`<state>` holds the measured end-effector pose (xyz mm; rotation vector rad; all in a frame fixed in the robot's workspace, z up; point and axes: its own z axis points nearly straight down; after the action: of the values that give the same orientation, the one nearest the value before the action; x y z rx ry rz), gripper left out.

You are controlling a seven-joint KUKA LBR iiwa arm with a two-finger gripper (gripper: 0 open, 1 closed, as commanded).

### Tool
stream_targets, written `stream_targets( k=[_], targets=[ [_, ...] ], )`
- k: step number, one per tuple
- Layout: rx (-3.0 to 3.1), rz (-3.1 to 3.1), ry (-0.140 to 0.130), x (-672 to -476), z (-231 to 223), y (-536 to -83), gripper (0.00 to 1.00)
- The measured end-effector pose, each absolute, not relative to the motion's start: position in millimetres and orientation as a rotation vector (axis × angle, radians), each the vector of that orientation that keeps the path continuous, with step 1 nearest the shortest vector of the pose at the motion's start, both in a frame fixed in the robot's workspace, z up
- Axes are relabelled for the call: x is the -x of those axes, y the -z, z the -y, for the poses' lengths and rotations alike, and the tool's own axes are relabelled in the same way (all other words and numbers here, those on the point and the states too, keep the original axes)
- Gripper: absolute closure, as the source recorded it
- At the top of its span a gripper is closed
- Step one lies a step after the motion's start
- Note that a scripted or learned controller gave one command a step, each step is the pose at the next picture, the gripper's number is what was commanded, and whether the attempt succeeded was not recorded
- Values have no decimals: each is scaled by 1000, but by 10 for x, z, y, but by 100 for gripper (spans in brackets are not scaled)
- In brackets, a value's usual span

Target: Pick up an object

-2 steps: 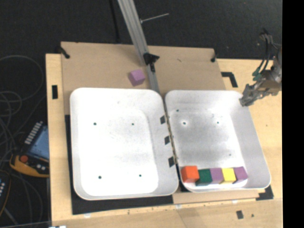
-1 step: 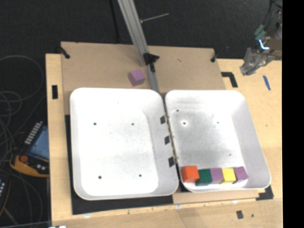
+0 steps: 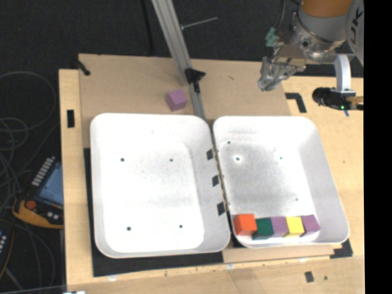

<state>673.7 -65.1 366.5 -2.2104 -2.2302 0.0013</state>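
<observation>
In the camera view, the pincer [image 3: 272,78] is seen raised above the bench [image 3: 245,87], beyond the far edge of the right bin [image 3: 318,158]. Whether it is spread or pressed together cannot be told, and nothing is seen held in it.

5 small cubes are lined up along the near wall of the right bin, touching or nearly touching one another: an orange cube [image 3: 245,223], a green cube [image 3: 264,227], a pale purple cube [image 3: 280,226], a yellow cube [image 3: 295,225] and a second purple cube [image 3: 310,223]. A lone purple cube [image 3: 176,100] is set on the bench behind the left bin [image 3: 110,164], beside a slanted metal rail [image 3: 174,35].

Trouble is judged most likely from the packing of the row. With so little room between neighbours, a neighbouring cube could be struck or pinched together with the target. The bin wall just behind the row could also be hit on descent. A miss is further risked because the pincer is well apart from every cube.

The cubes appear small, matte and square-edged, and a firm pinch on flat opposite faces is judged to suit them.
</observation>
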Motion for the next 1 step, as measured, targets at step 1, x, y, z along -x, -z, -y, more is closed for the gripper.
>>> stream_targets(
  k=[1],
  targets=[
    [2212,2223,-8,-5546,174,-2923,100]
  ],
)
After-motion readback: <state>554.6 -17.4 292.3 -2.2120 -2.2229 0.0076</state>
